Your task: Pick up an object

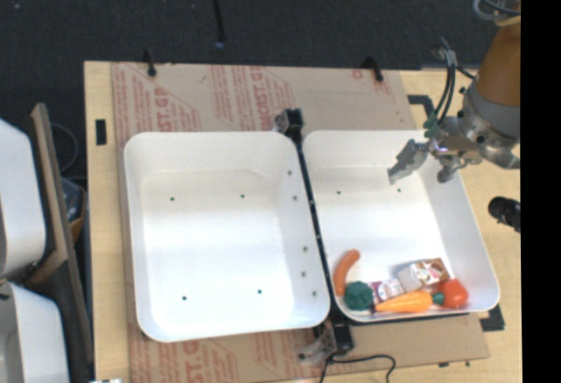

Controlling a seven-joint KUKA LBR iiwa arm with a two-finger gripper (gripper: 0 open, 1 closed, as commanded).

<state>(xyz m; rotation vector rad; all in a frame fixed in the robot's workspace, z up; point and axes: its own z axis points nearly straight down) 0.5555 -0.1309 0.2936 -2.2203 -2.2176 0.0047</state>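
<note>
Near the front edge of the right bin (456, 223), a cluster of small items lies close together. Orange sausage-shaped piece (347, 268): long axis runs steeply, upper end tipped toward the right, lower end toward the bin's front left corner. Dark green round item (358, 294): just below that piece, touching or nearly so. Carrot (405, 303): long axis almost level along the front wall, the right end slightly higher; which end is the tip cannot be told. Small printed carton (412, 276): lies flat just behind the carrot, long axis slanting up to the right. Red round item (454, 293): at the right end of the row, beside the carrot.

Left bin (149, 197): white, shallow, on the worktop (210, 96) alongside the right bin.

Arm (500, 74): enters from the right, orange band above a grey wrist, wrist tilted toward the right bin's rear portion. Gripper (426, 160): fingers (405, 164) spread apart, nothing between them, well apart from the cluster.
</note>
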